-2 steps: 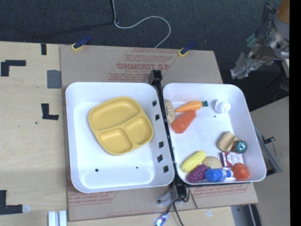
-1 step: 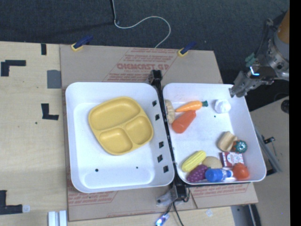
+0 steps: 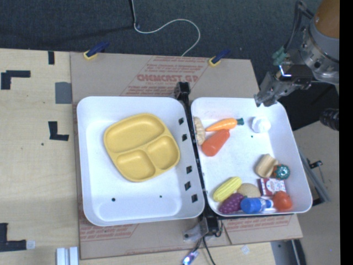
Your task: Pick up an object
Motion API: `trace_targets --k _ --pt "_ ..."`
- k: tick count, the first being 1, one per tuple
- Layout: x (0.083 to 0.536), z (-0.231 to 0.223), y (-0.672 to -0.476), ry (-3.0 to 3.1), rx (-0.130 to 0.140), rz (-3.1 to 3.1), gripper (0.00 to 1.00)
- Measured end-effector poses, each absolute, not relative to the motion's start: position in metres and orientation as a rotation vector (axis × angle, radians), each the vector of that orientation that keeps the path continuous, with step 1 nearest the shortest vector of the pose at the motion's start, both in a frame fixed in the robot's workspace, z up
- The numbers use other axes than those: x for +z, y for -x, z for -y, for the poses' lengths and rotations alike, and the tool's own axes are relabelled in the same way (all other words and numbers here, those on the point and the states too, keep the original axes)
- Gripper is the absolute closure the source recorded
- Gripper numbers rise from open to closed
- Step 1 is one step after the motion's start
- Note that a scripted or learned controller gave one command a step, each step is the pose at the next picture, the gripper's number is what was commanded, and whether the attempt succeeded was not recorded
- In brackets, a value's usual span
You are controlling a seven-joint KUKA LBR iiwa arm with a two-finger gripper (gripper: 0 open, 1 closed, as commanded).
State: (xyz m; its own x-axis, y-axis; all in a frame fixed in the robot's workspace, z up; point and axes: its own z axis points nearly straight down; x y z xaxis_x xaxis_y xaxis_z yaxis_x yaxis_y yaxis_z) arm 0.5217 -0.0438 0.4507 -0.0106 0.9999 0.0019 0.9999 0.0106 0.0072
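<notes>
I see the end effector [image 3: 267,96] above the right bin's [image 3: 295,148] far-right rim; finger state unreadable. Below-left of it: white cap [image 3: 260,125], carrot [image 3: 220,125], then bare floor.

Red printed lettering is seen on the cardboard sheet [image 3: 160,76] lying under the two bins, just beyond the far rim of the left bin [image 3: 88,148]. It is seen upside down from this view and is too blurred to be read with certainty. A small red-and-white carton [image 3: 270,186] in the right bin [image 3: 292,142] carries some print, but none of it can be made out.
</notes>
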Motion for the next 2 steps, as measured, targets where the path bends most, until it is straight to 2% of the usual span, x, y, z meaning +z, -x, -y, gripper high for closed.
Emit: trace_targets --k 1,2 --pt "0.430 -0.003 -0.482 -2.218 -0.004 -2.231 1.00" --pt "0.436 -0.047 -0.484 -2.216 -0.001 -2.228 1.00"
